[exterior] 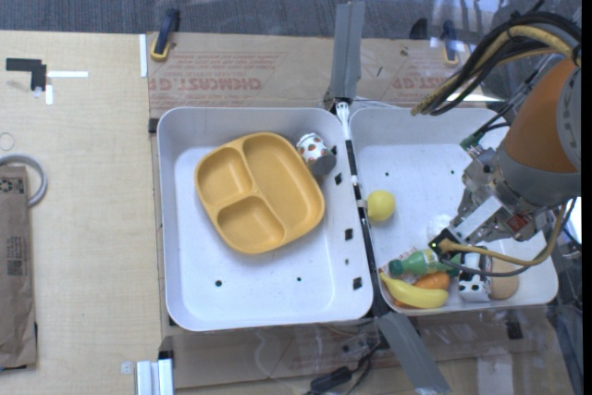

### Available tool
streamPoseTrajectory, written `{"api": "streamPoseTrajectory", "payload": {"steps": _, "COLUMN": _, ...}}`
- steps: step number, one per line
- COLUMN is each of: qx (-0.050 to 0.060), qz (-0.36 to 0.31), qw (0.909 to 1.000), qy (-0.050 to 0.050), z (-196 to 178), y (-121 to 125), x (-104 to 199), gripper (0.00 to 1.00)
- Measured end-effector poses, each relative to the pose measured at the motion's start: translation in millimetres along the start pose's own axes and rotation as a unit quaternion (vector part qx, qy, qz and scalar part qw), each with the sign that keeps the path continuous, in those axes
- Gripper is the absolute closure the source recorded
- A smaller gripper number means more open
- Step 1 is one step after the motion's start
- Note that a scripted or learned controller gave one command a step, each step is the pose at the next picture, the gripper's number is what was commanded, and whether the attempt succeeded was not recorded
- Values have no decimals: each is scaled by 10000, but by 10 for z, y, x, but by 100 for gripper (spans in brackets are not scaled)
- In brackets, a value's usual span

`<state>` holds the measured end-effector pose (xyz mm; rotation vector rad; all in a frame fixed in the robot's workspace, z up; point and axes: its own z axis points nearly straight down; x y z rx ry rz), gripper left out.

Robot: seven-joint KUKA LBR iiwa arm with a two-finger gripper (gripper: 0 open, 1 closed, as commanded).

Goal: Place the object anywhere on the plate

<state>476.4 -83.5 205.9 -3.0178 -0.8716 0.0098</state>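
Yellow sectioned plastic plate (259,191) sits left of centre, well apart from the gripper (450,247) crowding lower-right toys; its grip can't be told, so it may snag neighbours.

Yellow 3-compartment plate (260,192), flat and tilted, in left bin (185,291)

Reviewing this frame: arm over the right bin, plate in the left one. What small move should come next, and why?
Probably lower the gripper onto the toy pile in the right bin's near corner and try a grasp. The yellow plate carries nothing yet, and the gripper sits just above that pile.
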Motion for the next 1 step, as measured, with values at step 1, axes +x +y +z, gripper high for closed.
{"api": "streamPoseTrajectory", "payload": {"steps": 1, "qx": 0, "qz": -525, "qw": 9986, "qy": 2, "z": 108, "y": 705, "x": -446, "gripper": 100}}
